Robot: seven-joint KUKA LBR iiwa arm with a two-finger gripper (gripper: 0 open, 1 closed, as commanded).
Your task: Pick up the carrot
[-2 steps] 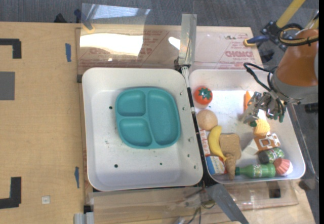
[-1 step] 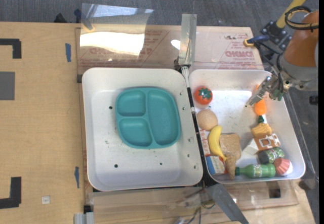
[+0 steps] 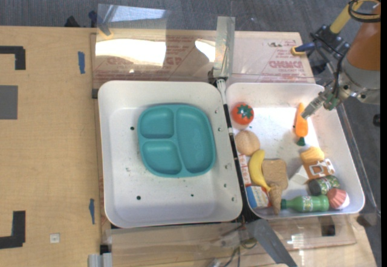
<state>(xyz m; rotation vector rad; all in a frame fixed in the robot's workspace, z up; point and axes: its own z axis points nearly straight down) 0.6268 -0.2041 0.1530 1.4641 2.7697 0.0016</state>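
Orange carrot point(image 3: 300, 121) with green tip, right bin point(image 3: 349, 157) white. Left bin point(image 3: 115, 157) white, teal divided plate point(image 3: 177, 139). Red tomato point(image 3: 242, 113) with green top, yellow banana point(image 3: 257, 168), tan bread slice point(image 3: 275, 171), green bottle point(image 3: 305, 203). Arm point(image 3: 367, 48) orange band, grey wrist.

Arm point(image 3: 366, 54): orange band over a pale grey wrist section.
Cable point(image 3: 364, 7): black, looped beside a yellow bar near the top.
Fittings point(image 3: 326, 39): dark block with a small blue part.
Gripper point(image 3: 312, 107): slim, grey metal, dark joints.
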